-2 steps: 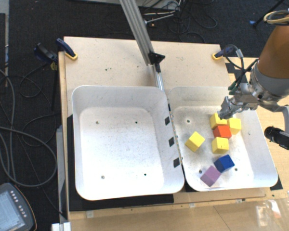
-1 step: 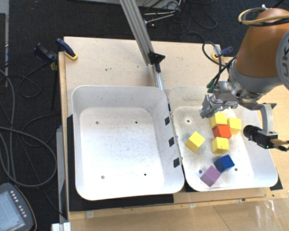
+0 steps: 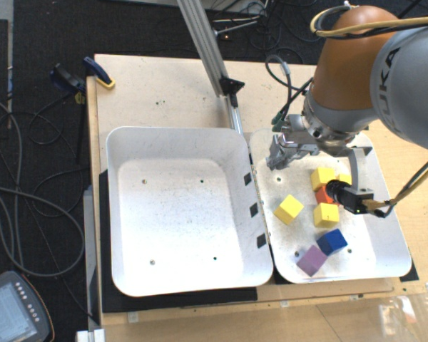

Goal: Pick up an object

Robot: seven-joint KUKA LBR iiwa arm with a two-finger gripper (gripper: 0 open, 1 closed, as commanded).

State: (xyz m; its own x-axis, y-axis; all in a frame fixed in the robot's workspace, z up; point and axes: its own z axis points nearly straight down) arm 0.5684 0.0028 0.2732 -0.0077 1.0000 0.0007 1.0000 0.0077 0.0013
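Note:
My gripper (image 3: 277,159) hangs over the far left corner of the right bin (image 3: 389,256), above bare bin floor. Several small blocks lie in that bin, to the gripper's right and nearer the front. A yellow cube (image 3: 289,209) is closest, a short way in front of the gripper. Another yellow cube (image 3: 323,177) sits beside an orange block (image 3: 320,194), and a third yellow cube (image 3: 326,214) lies just in front of them. A blue cube (image 3: 332,241) and a purple cube (image 3: 312,260) rest near the front edge. The arm's body hides the bin's back right part.
The left bin (image 3: 128,155) stands beside the right one, their rims touching. A slanted metal rail (image 3: 203,34) runs from the top down to the gap between the bins. A blue and yellow clamp (image 3: 85,77) lies at the bench's far left corner.

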